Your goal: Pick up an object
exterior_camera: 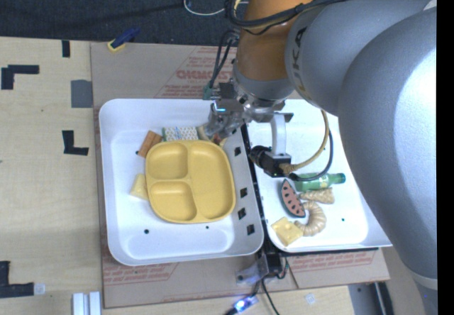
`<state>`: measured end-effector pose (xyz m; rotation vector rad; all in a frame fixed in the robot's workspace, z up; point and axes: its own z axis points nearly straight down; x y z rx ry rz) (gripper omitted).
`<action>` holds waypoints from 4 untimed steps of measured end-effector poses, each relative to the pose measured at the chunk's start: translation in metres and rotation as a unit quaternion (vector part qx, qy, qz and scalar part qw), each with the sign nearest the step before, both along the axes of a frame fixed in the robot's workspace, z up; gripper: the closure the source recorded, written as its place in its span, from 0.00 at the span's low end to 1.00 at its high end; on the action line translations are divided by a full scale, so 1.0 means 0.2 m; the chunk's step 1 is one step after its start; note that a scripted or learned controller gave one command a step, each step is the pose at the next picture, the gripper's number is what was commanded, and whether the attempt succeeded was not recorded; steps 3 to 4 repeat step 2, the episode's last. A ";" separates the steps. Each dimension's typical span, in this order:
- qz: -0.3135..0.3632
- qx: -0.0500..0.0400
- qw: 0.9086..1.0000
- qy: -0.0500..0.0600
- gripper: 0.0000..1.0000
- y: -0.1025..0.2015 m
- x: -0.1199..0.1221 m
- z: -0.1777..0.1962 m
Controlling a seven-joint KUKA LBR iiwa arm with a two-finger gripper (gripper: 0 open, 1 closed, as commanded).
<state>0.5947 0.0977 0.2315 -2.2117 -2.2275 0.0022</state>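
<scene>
Grey arm [369,79] reaches leftward; its hand [221,120] seemingly points down.

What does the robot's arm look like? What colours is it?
The arm is big, smooth and rounded, mostly shiny grey, with an orange band above the wrist. Thin black cables run down beside it to the small metal end effector.
</scene>
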 end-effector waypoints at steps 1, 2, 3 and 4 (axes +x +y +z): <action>-0.003 -0.002 1.000 0.000 1.00 0.01 0.05 -0.09; -0.003 0.000 1.000 -0.001 1.00 -0.03 0.02 0.01; -0.003 0.000 1.000 -0.001 1.00 -0.03 0.02 0.01; -0.003 0.000 1.000 -0.001 1.00 -0.03 0.02 0.01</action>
